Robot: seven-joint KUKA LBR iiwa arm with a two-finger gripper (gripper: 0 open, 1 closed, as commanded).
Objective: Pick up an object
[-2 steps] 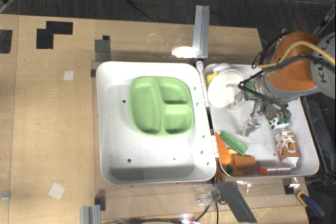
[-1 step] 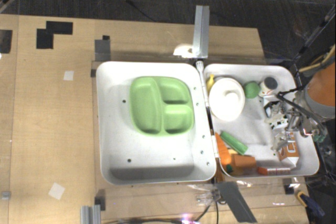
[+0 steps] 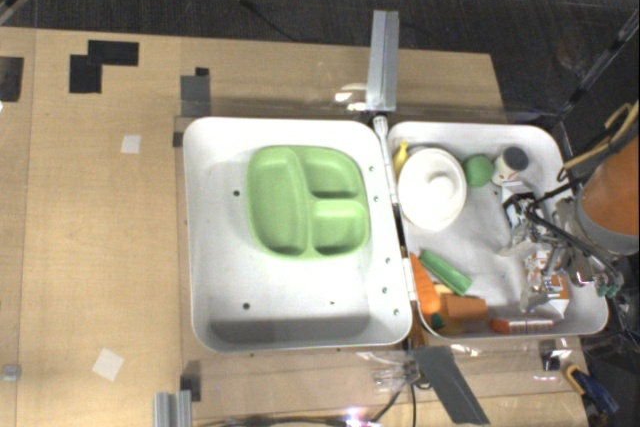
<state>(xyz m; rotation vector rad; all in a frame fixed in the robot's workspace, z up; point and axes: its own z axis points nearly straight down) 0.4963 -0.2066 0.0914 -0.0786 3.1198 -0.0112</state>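
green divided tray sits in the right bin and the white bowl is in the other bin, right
Not quite. The camera view shows the green divided tray in the left bin, not the right one. The white bowl is indeed in the other bin, the right bin, near the gripper.

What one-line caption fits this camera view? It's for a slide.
KUKA arm's gripper over the cluttered right bin; a green divided plate lies in the left bin.
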